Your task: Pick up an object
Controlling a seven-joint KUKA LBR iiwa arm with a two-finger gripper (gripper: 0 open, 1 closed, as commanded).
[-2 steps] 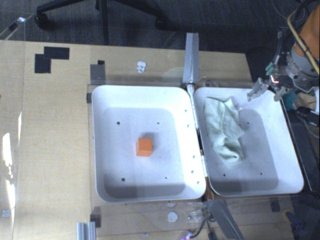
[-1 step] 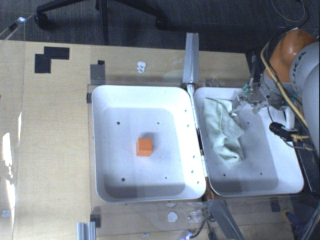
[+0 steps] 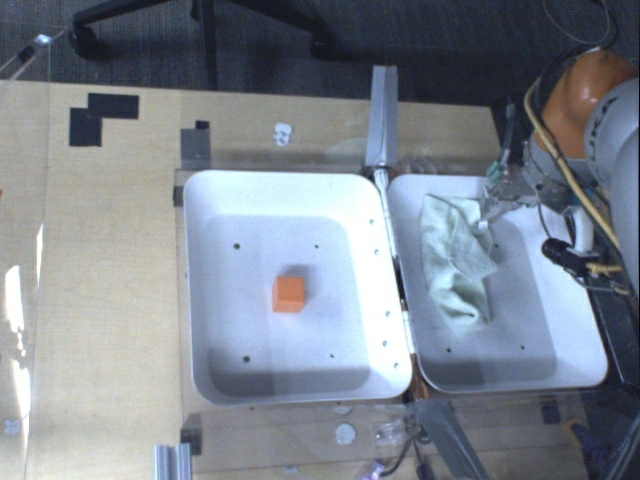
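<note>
L bin (image 3: 215, 268): orange cube (image 3: 289, 294) alone near centre. R bin (image 3: 560, 358): crumpled pale cloth (image 3: 455, 263) in left half. Gripper (image 3: 490, 208) at cloth top edge, touching; if claw open or closed, cannot tell.

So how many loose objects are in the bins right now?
2: an orange cube near the middle of the left bin, and a crumpled pale cloth in the right bin. The cloth could be hiding something.

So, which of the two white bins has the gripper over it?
The right bin, the one with the pale green cloth. The gripper is at the cloth's upper edge; the left bin holds an orange cube.
</note>
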